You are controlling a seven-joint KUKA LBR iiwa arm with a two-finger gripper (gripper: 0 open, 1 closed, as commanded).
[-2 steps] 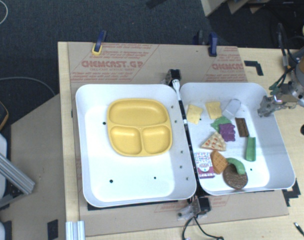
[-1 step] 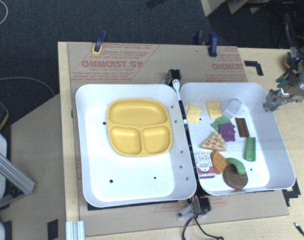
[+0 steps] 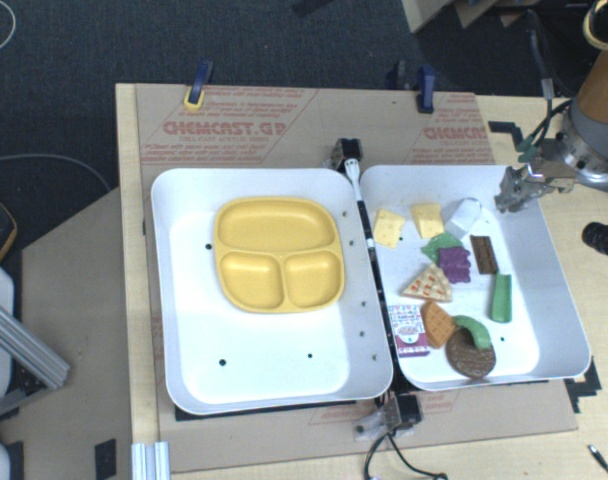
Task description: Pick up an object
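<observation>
Arm is hovering at the right bin's far right corner, gripper above the rim, carrying nothing; can't tell its state. Toy food is sitting mid-bin, untouched. Still the approach step: next it needs to swing over one piece and drop.

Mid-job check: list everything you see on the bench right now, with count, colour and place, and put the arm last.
Bins: 2, white, side by side; left bin, right bin.
Divided plate: 1, yellow, middle of left bin.
Cheese pieces: 2, pale yellow, top of right bin.
Grapes: 1, purple, centre of right bin.
Pizza slice: 1, tan, below the grapes.
Chocolate bar: 1, brown, right of the grapes.
Green stick: 1, green, right side.
Cookie: 1, dark brown, bottom of right bin.
Clamps: 2, on board's far edge.
Gripper: 1, grey, over right bin's top right corner.
</observation>
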